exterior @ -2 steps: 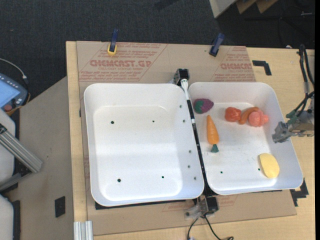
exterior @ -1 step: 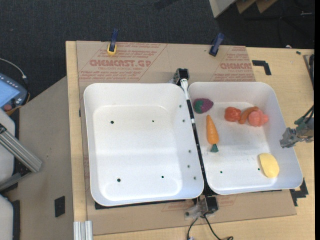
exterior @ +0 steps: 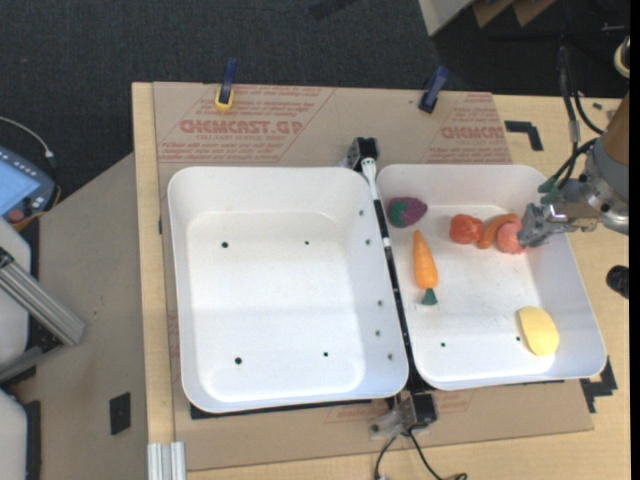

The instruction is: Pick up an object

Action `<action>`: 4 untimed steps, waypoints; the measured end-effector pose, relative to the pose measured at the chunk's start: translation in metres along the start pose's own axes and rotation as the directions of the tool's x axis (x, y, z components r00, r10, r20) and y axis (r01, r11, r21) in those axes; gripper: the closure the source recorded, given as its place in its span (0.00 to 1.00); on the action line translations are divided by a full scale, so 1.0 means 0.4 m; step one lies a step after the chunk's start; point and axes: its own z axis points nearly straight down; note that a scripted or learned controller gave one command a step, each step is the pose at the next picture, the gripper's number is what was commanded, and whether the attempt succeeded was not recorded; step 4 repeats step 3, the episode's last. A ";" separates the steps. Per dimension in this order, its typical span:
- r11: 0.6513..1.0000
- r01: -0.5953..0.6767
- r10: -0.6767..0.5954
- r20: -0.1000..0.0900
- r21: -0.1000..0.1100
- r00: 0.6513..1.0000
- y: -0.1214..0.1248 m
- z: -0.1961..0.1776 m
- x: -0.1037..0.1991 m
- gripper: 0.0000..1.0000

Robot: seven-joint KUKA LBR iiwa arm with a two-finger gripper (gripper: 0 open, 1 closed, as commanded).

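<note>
Start at the gripper (exterior: 531,229): it sits low at the right bin's (exterior: 478,303) far-right side, its tip right against a pinkish-red piece (exterior: 510,238). From this slanted view you cannot tell whether the jaws are released or clenched, and nothing is clearly seen between them, so don't count this as a hold.

That red piece is the likeliest target. It lies at the end of a tight row, touching an orange piece (exterior: 491,232), which in turn touches a red round toy (exterior: 465,228). The arm comes in from the right, so the nearest end of the row is the natural place to close. The crowding is the risk, in my judgement: a closing jaw may shove the neighbour instead of seating around one item.

Further out, the other candidates stand freer. A carrot (exterior: 425,259) lies lengthwise near the bin's left wall, its green stub towards you. A purple and green toy (exterior: 406,210) rests just above it, near the corner. A yellow lemon-shaped toy (exterior: 538,330) sits alone near the front-right corner, well apart from the rest, and looks the easiest to isolate.

The left bin (exterior: 270,288) lies alongside, the two rims meeting down the middle. Both rest on a printed cardboard sheet (exterior: 300,118), pinned at the back by two blue clamps (exterior: 227,86), presumably so the bins don't slide when the arm pushes.
</note>
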 end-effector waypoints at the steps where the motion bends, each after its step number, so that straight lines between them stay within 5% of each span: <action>1: 1.000 -0.007 0.007 -0.004 0.009 1.000 -0.150 0.049 -0.080 1.00; 2: 1.000 -0.006 0.006 0.002 0.001 1.000 -0.143 -0.094 -0.141 1.00; 3: 1.000 0.001 -0.001 -0.004 0.006 1.000 -0.142 -0.105 -0.002 1.00; 4: 1.000 0.001 -0.001 -0.004 0.006 1.000 -0.142 -0.105 -0.002 1.00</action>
